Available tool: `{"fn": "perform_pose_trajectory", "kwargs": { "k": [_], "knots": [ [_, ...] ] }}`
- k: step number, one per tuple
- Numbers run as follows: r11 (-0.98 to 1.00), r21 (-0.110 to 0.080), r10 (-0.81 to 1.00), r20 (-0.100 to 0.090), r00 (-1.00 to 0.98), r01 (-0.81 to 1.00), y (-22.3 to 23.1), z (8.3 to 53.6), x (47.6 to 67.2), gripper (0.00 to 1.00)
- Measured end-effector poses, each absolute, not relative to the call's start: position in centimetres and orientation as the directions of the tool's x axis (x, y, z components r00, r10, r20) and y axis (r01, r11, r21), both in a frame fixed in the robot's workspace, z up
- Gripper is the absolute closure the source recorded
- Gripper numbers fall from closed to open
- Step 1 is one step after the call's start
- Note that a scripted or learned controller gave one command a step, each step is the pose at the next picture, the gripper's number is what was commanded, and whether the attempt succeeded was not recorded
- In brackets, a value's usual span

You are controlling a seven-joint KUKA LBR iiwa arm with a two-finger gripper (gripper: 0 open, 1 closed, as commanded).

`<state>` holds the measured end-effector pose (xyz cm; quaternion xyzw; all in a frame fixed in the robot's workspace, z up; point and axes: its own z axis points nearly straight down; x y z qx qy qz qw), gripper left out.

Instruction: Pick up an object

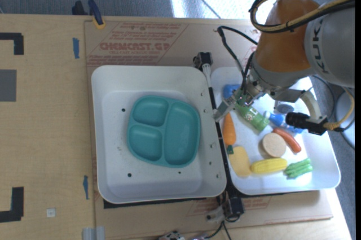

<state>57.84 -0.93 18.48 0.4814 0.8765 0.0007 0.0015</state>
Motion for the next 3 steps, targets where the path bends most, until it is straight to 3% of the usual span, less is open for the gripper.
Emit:
{"fn": "perform_pose_trajectory", "kwargs": {
  "k": [3],
  "knots": [
    [0.537,0.003,0.844,-0.002,-0.537,0.844,-0.93,18.48,57.84,0.00]
  ]
}}
